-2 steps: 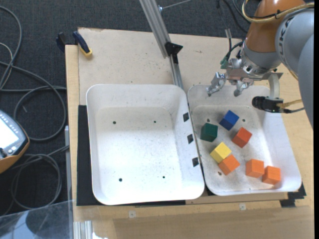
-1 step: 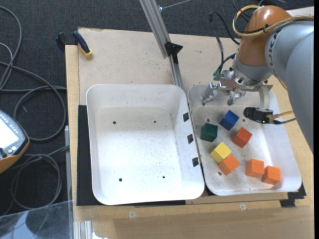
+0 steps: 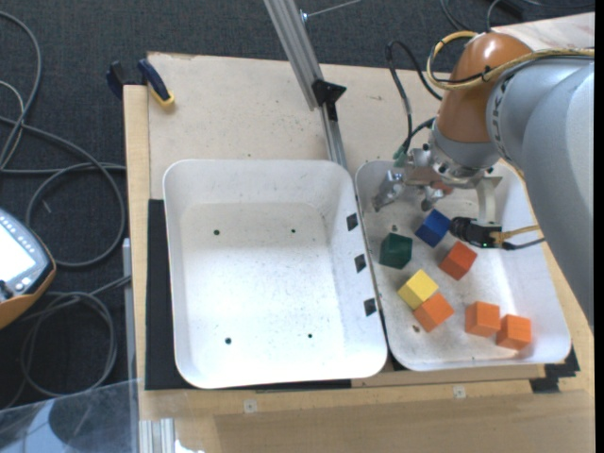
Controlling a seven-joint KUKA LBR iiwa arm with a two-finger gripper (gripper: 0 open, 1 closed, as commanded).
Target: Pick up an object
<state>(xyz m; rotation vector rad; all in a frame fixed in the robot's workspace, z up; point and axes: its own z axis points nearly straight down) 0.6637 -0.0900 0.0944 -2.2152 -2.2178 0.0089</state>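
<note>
Wooden bench (image 3: 236, 111) on dark carpet, cables at left. Two white bins side by side: left bin (image 3: 189, 196) bare, wide open floor; right bin (image 3: 543, 291) crowded toward near edge. In right bin: green cube (image 3: 396, 250), blue cube (image 3: 433, 227), yellow cube (image 3: 417, 288), four orange cubes (image 3: 458, 260). Gripper (image 3: 406, 189) over right bin's far end, above the cubes, holding nothing; finger spread: cannot tell.
</note>
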